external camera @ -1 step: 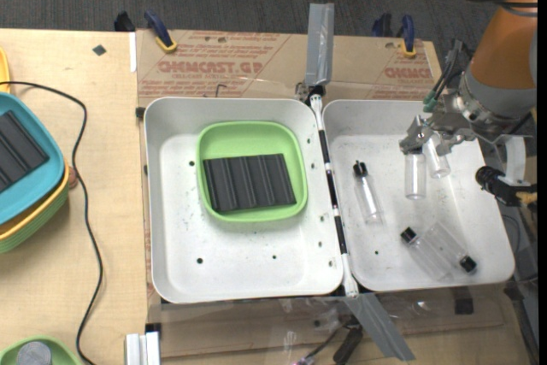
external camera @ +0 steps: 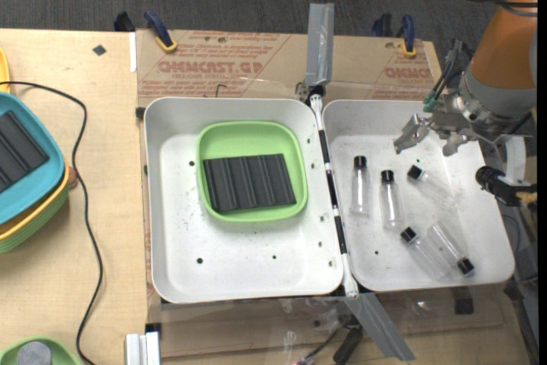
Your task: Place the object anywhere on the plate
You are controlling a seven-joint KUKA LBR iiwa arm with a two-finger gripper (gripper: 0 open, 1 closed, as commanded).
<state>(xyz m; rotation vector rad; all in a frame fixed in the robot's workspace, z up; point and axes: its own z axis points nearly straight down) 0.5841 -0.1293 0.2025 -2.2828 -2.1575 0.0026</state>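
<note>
risk: gripper (external camera: 430, 135) jaws apart, holding nothing; clear vials (external camera: 389, 197) could roll or slip before reaching green plate (external camera: 252, 173).

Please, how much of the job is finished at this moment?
Done: nothing; the square green plate carries just a dark ribbed pad. In hand: the claw hangs above the right white bin. Left: picking a clear plastic vial with black cap and placing it on the plate.

Below the fingers (external camera: 408, 138) lies bare bin floor; a small black cap (external camera: 415, 173) sits just beneath-right, clear vials (external camera: 359, 184) further down-left. Leftward, the bin divider (external camera: 329, 184) bars the way to the green plate (external camera: 250, 173), which carries a dark ribbed block (external camera: 249, 182).
</note>
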